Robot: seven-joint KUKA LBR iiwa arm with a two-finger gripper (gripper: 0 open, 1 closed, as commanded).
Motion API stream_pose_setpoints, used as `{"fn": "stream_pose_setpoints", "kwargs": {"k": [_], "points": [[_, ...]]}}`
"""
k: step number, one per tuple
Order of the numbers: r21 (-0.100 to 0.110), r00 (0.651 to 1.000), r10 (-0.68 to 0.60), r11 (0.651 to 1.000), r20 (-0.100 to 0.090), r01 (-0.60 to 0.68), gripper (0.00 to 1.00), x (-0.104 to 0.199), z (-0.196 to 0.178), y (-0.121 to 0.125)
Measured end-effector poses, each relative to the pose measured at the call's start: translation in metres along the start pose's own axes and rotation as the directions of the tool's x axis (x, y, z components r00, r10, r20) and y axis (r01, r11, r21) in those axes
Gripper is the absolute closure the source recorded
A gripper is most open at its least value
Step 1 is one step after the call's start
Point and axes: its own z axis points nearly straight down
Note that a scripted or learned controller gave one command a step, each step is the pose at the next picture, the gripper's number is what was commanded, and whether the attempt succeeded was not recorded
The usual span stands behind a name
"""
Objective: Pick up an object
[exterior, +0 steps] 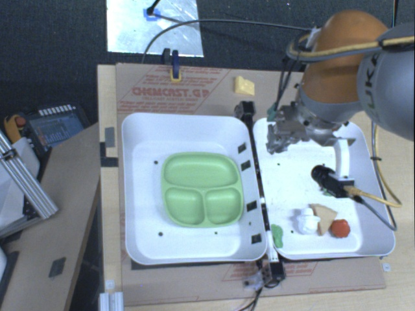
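Over the right bin (pixel 382 238), the grey arm bends down from the right, its gripper (pixel 280 138) low at the bin's back-left corner; I cannot tell its state. Small objects, including a red ball (pixel 340 228), lie near the front, well apart.

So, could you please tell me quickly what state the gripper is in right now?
Two-finger gripper: over the right white bin; open or shut cannot be told.
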Motion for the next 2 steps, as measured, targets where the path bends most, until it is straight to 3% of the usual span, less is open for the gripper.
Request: {"fn": "stream_pose_setpoints", "kwargs": {"k": [2], "points": [[0.001,1.0,0.0,1.0,0.0,0.0,1.0,0.084,0.015,-0.053]]}}
